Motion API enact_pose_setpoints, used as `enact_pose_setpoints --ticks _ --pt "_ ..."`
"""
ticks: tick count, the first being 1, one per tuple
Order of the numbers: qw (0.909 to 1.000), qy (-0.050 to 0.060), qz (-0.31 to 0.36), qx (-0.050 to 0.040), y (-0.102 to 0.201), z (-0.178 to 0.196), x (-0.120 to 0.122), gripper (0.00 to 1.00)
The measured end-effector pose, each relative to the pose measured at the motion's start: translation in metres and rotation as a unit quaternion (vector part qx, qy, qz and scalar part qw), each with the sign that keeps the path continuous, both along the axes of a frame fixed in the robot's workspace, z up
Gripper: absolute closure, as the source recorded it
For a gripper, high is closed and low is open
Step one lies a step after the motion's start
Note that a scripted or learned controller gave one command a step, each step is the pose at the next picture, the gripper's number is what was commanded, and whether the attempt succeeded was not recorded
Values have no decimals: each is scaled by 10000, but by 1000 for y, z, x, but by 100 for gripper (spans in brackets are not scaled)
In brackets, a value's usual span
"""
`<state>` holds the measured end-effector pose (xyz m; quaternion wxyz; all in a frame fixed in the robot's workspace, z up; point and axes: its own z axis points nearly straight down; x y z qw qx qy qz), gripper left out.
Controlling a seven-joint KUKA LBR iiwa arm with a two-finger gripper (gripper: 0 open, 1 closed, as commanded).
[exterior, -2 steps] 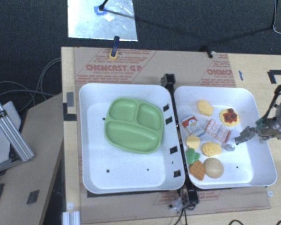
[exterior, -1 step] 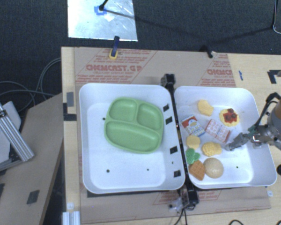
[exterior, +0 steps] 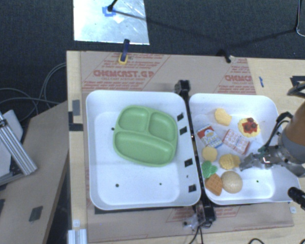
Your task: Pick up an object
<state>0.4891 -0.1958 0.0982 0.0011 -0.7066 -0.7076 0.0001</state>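
**A:** Nearest the camera, front of the right bin (exterior: 267, 189): a tan round piece (exterior: 232, 182) beside an orange carrot-like piece (exterior: 213, 184), with a green leafy bit (exterior: 208, 168) just behind it. No target named; any of these counts.

**B:** Gripper position?

**A:** The gripper (exterior: 245, 162) is low in the right bin, tips pointing left, just beside a yellow lumpy piece (exterior: 229, 161). Nothing visibly sits between the fingers. Too small and blurred to resolve the jaws; I cannot tell whether they are apart or together.

**B:** Step in hand?

**A:** Judged as approach, grasp not yet made. Yellow lumpy piece looks the likeliest candidate, being closest to the tips.

**B:** Next move needs?

**A:** Tips straddling one piece only. Crowding is the risk: a pink-and-white packet (exterior: 236, 142) and a small yellow round (exterior: 210, 153) lie near.

**B:** Farther back?

**A:** A red-and-white carton (exterior: 207, 134), a yellow piece (exterior: 222, 117), a red-topped yellow piece (exterior: 249, 126). Left bin (exterior: 99, 151) holds a green divided tray (exterior: 145, 135).
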Motion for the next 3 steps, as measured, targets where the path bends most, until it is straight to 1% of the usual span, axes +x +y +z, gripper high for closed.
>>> enact_pose_setpoints --ticks 1,2,3 --pt "10000 -10 -3 -5 0 -14 1 0" --pt "10000 -25 -4 -11 0 -3 1 100" --pt "10000 -32 12 -16 0 59 7 100"
